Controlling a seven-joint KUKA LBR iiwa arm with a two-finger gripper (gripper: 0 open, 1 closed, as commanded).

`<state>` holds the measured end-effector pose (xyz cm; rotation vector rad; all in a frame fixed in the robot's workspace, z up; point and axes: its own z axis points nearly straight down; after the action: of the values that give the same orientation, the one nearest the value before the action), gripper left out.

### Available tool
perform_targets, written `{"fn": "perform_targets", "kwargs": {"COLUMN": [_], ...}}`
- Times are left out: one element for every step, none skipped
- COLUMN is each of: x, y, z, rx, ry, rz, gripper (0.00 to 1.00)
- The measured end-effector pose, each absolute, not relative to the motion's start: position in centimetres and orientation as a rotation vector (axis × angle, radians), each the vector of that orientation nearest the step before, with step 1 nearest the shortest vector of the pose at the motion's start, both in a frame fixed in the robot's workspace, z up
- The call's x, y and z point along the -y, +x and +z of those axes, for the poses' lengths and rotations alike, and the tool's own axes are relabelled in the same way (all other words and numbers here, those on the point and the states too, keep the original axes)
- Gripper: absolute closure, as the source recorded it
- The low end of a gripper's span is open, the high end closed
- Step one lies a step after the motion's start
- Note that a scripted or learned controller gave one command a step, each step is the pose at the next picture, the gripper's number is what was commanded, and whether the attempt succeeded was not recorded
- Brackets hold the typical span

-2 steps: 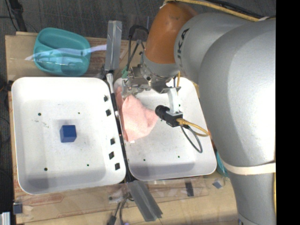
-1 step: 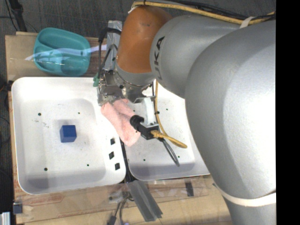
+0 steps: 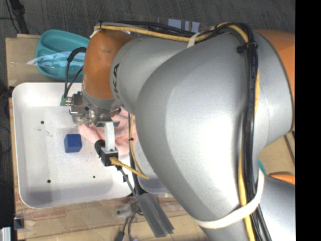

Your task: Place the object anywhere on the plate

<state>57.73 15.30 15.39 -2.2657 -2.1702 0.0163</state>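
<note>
The left bin (image 3: 30, 185) sits on the desk (image 3: 75, 214) toward its left edge. A narrow part of the right bin (image 3: 148, 185) is visible past the arm (image 3: 200, 124), near the desk's front edge.

The blue block (image 3: 72, 143) lies flat on the floor of the left bin, about midway between the desk's far and front edges. It rests free, with nothing touching it from above.

The pink plate (image 3: 91, 132) lies in the same bin, on the side nearer the right bin. It is largely hidden under the wrist. The blue block is just beside the plate's visible edge, on the side facing the desk's left edge, and appears separate from it.

The gripper (image 3: 95, 117) hangs over the pink plate, below the orange band (image 3: 100, 64). Whether the gripper is open or closed cannot be told, as the wrist hardware hides its tip. No object is seen in its grasp.

A teal container (image 3: 52, 46) stands at the desk's far left corner, outside the left bin.
</note>
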Motion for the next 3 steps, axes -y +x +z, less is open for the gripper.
{"fn": "perform_targets", "kwargs": {"x": [-10.3,-16.0,-12.4], "y": [59.3,53.3,51.2], "z": [14.2,13.5,20.3], "rx": [2.375,2.367,2.595], "ry": [-2.047,-2.060,-1.768], "rz": [0.012,0.013,0.005], "gripper": [1.00,1.00,1.00]}}
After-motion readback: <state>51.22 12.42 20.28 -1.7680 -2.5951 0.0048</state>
